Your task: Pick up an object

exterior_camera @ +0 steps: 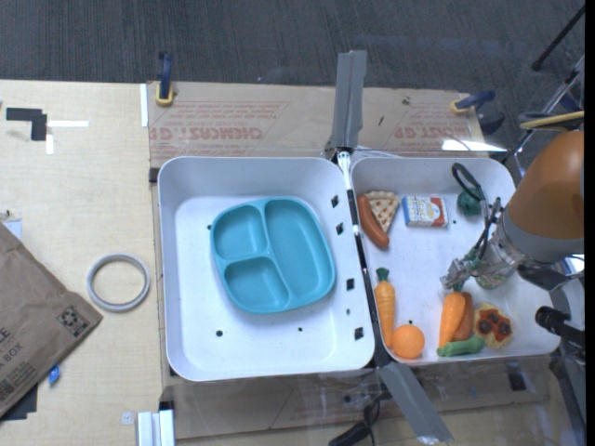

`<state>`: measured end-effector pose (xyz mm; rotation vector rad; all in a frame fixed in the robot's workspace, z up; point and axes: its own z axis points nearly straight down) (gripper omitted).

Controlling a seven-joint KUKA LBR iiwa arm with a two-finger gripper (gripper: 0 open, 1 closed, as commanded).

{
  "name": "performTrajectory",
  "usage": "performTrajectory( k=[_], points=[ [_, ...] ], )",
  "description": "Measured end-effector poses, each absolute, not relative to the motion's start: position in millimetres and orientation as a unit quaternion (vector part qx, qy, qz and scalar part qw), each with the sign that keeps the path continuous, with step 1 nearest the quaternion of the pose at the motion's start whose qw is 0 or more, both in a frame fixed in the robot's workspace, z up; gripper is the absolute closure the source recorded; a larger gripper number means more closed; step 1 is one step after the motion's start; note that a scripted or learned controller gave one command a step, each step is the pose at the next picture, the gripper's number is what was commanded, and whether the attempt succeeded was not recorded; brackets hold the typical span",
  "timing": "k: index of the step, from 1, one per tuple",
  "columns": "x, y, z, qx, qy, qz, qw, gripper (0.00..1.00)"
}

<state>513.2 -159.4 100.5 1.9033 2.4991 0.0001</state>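
Mirrored red lettering on the cardboard [307, 119] is unreadable. The gripper [472, 271] (its opening cannot be told) hangs over the right bin [423, 161], just above a carrot [451, 316] near the desk's right edge.

Two white bins side by side on the bench. The left bin [177, 277] just has a blue divided plate [272, 254] sitting in the middle. The right bin [420, 179] is the busy one: a pizza slice [381, 207] and a hot dog [373, 227] up top, a small snack box [426, 211] beside them, a carrot [385, 301] and an orange [406, 341] along the left wall, plus another carrot [451, 317], a green pepper [460, 347] and a little pizza [492, 325] at the front right. The gripper [462, 272] hangs right above that second carrot. A tape roll [118, 281] lies on the bench to the left.
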Motion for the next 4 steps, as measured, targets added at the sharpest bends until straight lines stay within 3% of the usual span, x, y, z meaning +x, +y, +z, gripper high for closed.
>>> performTrajectory(
  k=[1, 2, 3, 4],
  points=[
    [513.1, -159, 100, 0.606, 0.796, -0.0001, 0.0, 0.0],
    [476.5, -141, 91, 0.61, 0.792, -0.0006, -0.001, 0.0],
    [477.3, -141, 99, 0.612, 0.791, -0.0002, -0.001, 1.0],
    [491.8, -82, 191, 0.639, 0.769, -0.0007, 0.0, 1.0]
  ],
)
